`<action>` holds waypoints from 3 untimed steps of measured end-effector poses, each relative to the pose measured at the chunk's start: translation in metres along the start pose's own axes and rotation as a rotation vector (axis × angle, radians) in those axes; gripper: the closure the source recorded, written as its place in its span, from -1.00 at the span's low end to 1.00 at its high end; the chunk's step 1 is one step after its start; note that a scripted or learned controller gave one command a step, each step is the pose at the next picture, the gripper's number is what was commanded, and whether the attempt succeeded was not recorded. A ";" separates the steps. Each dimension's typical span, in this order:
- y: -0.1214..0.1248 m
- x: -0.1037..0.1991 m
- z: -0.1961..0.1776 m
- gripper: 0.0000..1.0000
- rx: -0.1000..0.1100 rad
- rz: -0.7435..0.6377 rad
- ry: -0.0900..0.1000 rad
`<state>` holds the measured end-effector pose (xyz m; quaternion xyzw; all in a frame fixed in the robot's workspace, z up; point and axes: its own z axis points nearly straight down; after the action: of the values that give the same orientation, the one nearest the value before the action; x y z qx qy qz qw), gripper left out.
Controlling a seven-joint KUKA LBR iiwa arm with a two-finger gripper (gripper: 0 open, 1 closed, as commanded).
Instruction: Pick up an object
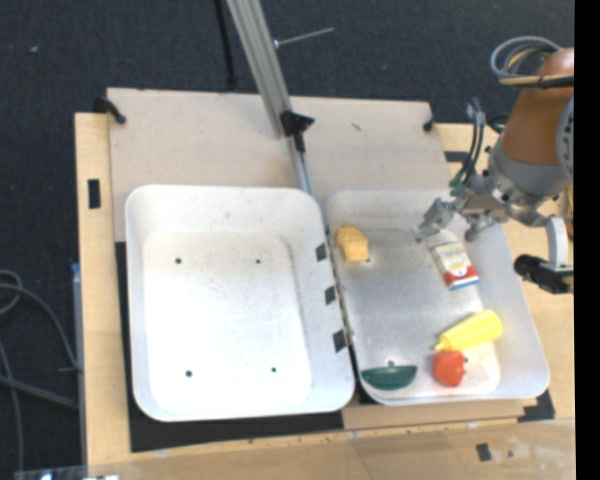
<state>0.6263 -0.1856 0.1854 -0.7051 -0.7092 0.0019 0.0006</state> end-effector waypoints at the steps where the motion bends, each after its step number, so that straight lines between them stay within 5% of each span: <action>1: 0.009 0.002 0.050 -1.00 -0.001 -0.001 -0.001; 2: 0.012 -0.002 0.080 -1.00 -0.011 0.001 -0.007; 3: 0.013 -0.002 0.067 1.00 -0.018 0.000 -0.007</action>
<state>0.6393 -0.1878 0.1188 -0.7049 -0.7092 -0.0018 -0.0081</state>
